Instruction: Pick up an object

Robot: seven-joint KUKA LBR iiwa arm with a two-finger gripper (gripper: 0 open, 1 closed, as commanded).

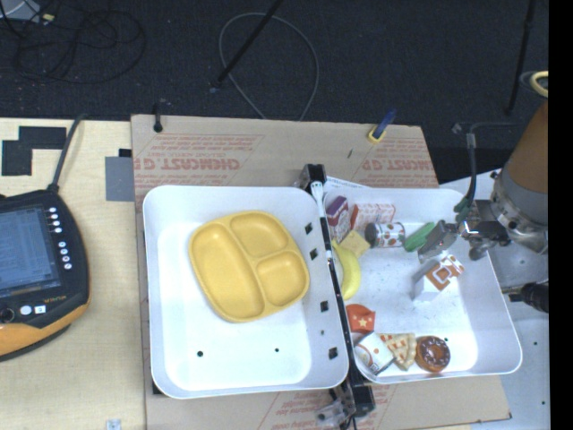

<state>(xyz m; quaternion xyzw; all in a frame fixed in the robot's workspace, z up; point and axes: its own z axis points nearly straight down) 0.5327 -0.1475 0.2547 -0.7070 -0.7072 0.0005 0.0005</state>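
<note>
Dark floor with loose cables lies behind the table (98, 365). At the table's left edge rests a control tablet (36, 267) with an orange rim. To its right a cardboard sheet (269, 150) carries two white bins. The left bin (170, 348) holds a yellow divided plate (249, 264), near its back right corner. In the right bin (501, 348), along the left wall, are a purple carton (337, 211), a banana (349, 271) and a red piece (359, 317). A small can (389, 234) lies near the back wall. At the front edge sit a pizza slice (399, 348) and a doughnut (433, 354). The pincer (439, 262) hangs over the right half of this bin, just beside an orange-white box (443, 274); whether it is open or closed I cannot tell.
</note>
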